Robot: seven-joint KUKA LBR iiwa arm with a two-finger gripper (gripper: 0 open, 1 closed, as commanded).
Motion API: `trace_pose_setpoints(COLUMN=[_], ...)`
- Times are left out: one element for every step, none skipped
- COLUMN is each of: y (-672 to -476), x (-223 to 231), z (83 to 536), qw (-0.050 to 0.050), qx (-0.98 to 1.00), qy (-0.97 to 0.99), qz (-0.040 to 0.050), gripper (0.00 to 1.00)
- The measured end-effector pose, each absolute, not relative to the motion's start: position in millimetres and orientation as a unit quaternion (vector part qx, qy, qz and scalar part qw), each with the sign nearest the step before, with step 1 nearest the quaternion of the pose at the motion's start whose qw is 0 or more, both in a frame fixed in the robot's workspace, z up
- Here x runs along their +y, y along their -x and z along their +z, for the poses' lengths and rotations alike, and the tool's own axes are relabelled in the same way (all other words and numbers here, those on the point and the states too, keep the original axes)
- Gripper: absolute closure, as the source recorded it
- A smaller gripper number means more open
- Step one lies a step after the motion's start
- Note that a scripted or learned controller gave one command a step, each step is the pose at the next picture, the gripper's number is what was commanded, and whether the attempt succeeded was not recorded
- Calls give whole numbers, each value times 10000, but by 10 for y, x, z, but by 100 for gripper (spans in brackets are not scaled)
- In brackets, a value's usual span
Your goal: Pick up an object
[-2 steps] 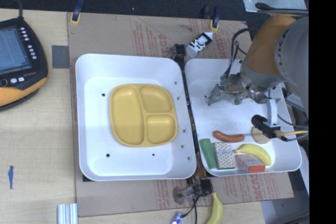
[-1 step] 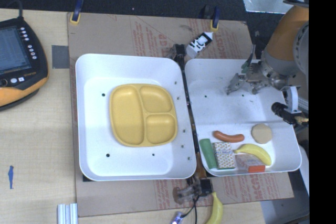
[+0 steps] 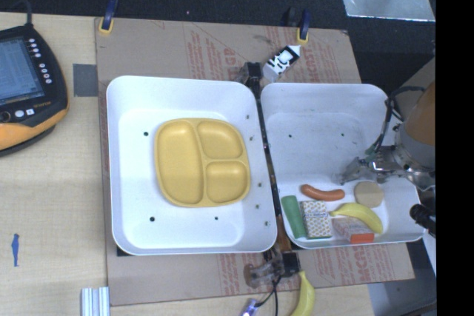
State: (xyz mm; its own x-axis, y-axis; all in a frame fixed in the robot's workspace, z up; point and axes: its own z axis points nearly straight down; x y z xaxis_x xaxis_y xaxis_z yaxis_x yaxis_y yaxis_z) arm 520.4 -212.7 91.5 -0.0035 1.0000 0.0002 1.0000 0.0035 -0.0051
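Note:
The right white bin (image 3: 326, 107) holds several items crowded along its front edge. They are a reddish sausage (image 3: 322, 193), a green block (image 3: 292, 216), a small printed box (image 3: 317, 220), a yellow banana (image 3: 361, 214), a beige round piece (image 3: 368, 194) and a small orange-red piece (image 3: 362, 237). My gripper (image 3: 368, 167) hangs low at the bin's right side, just behind the beige piece and to the right of the sausage. Nothing visible is held in it. The arm (image 3: 418, 126) comes in from the right edge.
The left white bin (image 3: 129, 159) carries a yellow divided plate (image 3: 201, 160). A second banana (image 3: 304, 295) lies outside the bins at the front. A teach pendant (image 3: 26, 89) rests on the bench at far left. Clamps (image 3: 302, 24) and a black-and-white tag (image 3: 281, 60) sit behind the bins.

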Motion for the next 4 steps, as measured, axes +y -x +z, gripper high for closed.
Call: trace_pose_setpoints(y=[-6501,-5644,-6445,-5744], x=[-1658,-1361,-2056,-1504], z=[921,2314,944,914], qw=[8,6,24,21], qx=[-7085,-7083,-7080,-7086], qy=[7057,7059,7062,7056], qz=[4,8,20,16], gripper=[0,0,0,0])
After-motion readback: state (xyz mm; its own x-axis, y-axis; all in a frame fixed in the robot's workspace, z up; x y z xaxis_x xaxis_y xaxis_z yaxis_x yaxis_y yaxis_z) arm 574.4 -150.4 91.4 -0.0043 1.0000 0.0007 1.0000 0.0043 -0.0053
